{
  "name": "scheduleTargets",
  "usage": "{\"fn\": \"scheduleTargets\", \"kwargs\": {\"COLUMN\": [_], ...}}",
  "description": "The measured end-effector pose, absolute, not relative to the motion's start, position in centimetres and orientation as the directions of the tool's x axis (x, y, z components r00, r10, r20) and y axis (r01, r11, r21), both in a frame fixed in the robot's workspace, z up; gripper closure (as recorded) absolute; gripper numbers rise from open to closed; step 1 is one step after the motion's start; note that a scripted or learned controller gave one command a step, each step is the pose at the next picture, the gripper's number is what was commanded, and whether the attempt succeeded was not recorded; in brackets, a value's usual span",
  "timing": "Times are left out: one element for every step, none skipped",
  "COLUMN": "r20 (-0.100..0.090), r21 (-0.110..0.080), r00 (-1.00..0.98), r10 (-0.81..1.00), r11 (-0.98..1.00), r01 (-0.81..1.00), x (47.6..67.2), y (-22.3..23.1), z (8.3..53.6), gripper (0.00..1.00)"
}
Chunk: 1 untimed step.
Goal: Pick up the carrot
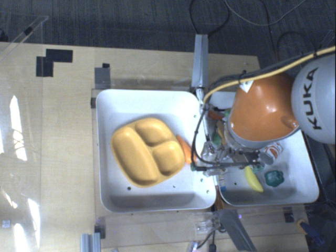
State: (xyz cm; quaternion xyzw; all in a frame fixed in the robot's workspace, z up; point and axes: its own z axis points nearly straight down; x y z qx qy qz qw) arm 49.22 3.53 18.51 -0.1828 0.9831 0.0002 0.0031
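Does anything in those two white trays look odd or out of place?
One thing: the carrot in the left bin is mostly hidden, an orange sliver wedged against the big yellow divided plate. The arm's gripper sits over the wall between the bins. The banana lies in the right bin.

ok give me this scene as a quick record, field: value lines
left bin: holds yellow three-compartment tray
carrot: orange, in left bin, tucked against the tray's right edge, mostly hidden
right bin: holds banana, teal object, red-and-white can, partly under the arm
arm: over the divide between bins, wrist above right bin
gripper: near the carrot, finger state unclear
carrot held: not shown
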Motion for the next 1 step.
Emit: {"fn": "scheduleTargets", "kwargs": {"r20": [-0.011], "r21": [-0.001], "r00": [-0.949], "r10": [-0.316], "r11": [0.949], "r01": [-0.316], "x": [49.79], "y": [6.37], "z": [24.46], "gripper": [1.00]}}
